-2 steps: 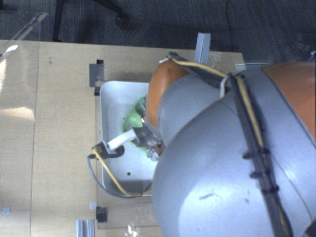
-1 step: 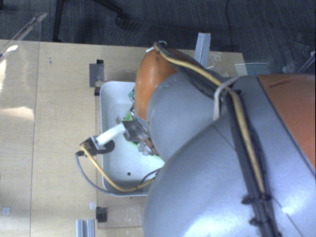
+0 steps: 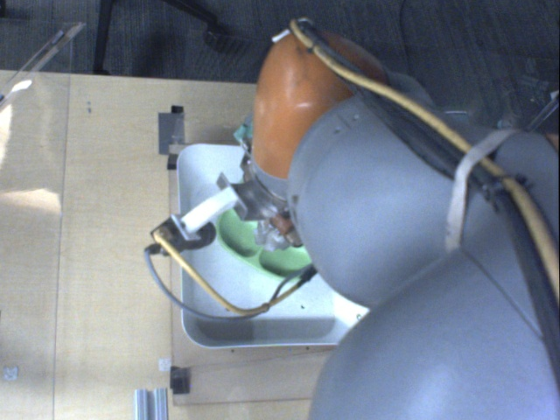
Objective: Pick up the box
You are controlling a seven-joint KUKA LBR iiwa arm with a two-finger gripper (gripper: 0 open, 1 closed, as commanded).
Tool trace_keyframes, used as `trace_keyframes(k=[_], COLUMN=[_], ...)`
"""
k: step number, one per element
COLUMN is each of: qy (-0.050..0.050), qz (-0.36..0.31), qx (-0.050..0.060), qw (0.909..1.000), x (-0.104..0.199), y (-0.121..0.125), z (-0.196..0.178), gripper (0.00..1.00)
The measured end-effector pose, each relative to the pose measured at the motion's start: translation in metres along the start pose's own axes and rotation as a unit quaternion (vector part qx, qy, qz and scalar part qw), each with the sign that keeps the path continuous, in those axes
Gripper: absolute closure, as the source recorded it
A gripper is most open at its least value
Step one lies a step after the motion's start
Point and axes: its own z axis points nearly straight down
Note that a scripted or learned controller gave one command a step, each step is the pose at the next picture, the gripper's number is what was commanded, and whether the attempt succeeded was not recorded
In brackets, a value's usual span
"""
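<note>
Scene was shot from one fixed camera set above the bench (image 3: 79,234), angled down at a slant. The arm (image 3: 394,234) was seen entering from the frame's right, very near the lens, bulking over the wrist. A white bin (image 3: 262,329) was framed below and left of the wrist; dark floor (image 3: 262,7) was caught above it.

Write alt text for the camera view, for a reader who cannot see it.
A large grey robot arm with an orange band reaches from the right down into a shallow white bin on a pale wooden bench, covering most of the bin. A green object lies in the bin beneath the wrist, and a cable loops over the bin's left rim.
</note>
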Motion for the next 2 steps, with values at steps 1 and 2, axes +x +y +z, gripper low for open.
trace_keyframes(k=[1,2], qy=[-0.005,-0.001], qz=[-0.139,-0.386], qx=[0.002,0.001], qw=[0.9903,0.9227], x=[-0.004,-0.001], y=[0.001,-0.001], z=[0.169,0.124], gripper=[1.0,1.0])
